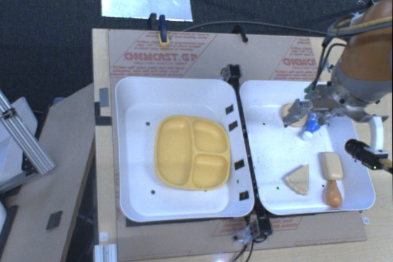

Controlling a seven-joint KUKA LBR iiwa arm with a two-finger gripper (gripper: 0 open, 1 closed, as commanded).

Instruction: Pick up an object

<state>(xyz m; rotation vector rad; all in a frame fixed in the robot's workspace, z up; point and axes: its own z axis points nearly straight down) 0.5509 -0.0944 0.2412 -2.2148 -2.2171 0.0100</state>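
Camera view, from above and at a slant, gives you two white bins side by side on the surface. Your left bin holds a yellow divided tray lying flat near its middle. Your right bin holds the likely picks: a blue-and-white small object toward the far side, a tan wedge near the front, a wooden-handled brush just beside the wedge, and a pale rounded piece at the far edge, partly hidden.

The arm's gripper hangs low over the far part of the right bin, right above the blue-and-white object. You cannot tell from here whether the jaws are wide or narrow, and nothing shows between them, so judge the pick as not yet made: closing and lifting are all left to do.

For writing, you can read "CHEMCAST GP" in red on the brown sheet behind the bins.
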